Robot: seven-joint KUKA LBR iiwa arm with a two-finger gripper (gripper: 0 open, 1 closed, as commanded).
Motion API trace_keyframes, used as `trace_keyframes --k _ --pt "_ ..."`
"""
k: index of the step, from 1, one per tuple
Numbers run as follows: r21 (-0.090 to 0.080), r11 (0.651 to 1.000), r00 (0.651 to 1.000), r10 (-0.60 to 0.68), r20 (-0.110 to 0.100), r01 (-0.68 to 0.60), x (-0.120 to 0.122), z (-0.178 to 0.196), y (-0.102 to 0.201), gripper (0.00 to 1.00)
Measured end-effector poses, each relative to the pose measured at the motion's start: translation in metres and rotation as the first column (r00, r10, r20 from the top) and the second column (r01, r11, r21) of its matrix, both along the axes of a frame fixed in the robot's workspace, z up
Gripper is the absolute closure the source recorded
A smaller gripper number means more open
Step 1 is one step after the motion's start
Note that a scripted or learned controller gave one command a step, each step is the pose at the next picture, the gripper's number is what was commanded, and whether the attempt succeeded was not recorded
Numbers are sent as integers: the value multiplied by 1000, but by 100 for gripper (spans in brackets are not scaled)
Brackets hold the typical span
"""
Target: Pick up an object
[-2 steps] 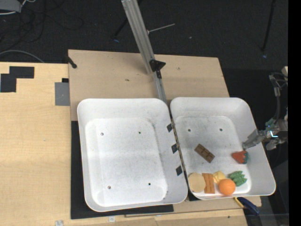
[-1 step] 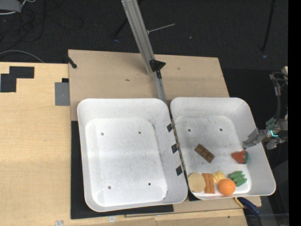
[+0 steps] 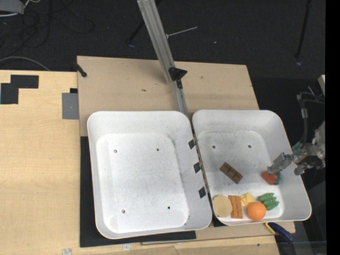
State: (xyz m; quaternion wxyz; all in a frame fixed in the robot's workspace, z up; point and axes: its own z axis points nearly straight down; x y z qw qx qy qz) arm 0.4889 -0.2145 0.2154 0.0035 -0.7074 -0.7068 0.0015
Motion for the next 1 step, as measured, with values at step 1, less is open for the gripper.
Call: trace_keyframes --k 1 --pt "1 1000 1000 0 -1 0 -1 -60 10 0"
